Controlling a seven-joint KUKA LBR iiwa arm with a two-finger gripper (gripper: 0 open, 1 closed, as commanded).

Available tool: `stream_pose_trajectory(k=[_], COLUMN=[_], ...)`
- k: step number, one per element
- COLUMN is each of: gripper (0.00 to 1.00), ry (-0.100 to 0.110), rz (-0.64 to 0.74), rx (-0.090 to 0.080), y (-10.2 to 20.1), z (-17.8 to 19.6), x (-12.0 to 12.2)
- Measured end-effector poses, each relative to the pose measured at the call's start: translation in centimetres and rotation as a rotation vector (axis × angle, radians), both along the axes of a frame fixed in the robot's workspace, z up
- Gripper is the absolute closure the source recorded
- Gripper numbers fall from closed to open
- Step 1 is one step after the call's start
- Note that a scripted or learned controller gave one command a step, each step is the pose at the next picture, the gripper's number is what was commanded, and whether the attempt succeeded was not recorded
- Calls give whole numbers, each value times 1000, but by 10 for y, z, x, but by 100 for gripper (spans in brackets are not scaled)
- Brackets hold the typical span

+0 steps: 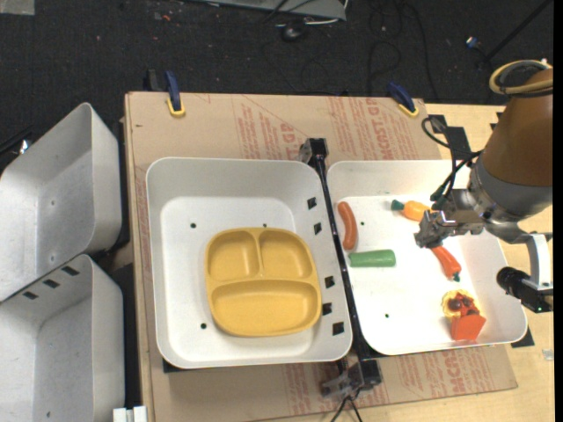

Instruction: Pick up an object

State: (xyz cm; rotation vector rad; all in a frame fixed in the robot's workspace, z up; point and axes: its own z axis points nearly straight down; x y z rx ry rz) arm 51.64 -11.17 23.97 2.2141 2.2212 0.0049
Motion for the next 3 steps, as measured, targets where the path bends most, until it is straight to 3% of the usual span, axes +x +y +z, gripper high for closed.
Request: stream_pose_trajectory(k=[2, 3], gripper=[100, 100], ry=[6, 3], rz=[4, 5], rx=[3, 4], y=[104, 158], z=[-18, -4], x=[26, 45])
